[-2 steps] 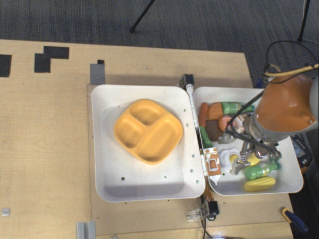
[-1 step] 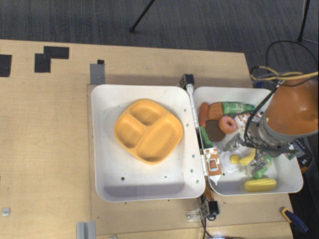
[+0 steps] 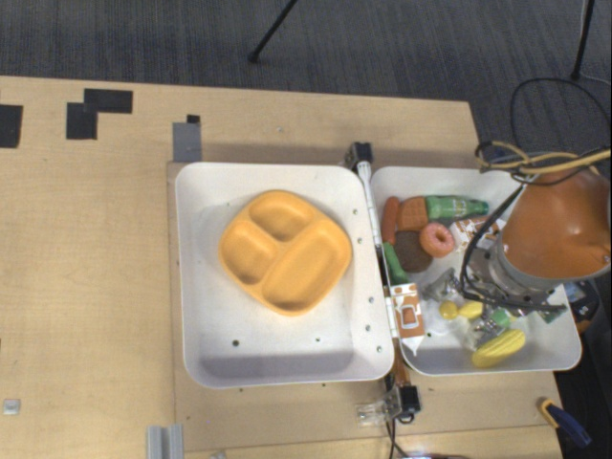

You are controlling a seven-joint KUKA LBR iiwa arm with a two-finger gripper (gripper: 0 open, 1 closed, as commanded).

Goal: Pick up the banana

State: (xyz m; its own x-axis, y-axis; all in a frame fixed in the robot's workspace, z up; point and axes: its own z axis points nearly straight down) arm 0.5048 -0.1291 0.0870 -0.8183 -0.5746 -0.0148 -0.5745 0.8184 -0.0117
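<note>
Gripper [image 3: 490, 316] above banana [image 3: 499, 347], right bin's [image 3: 564, 360] front edge.
Finger state: cannot tell. Banana looks light, smooth, curved; grasp mid-length across its width.

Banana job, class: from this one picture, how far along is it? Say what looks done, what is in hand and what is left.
Done: the arm has reached over the right bin, and the gripper sits low among the items just above the banana. In hand: nothing that can be seen; the banana lies on the bin floor near the front wall. Left: gripping the banana and lifting it.
</note>
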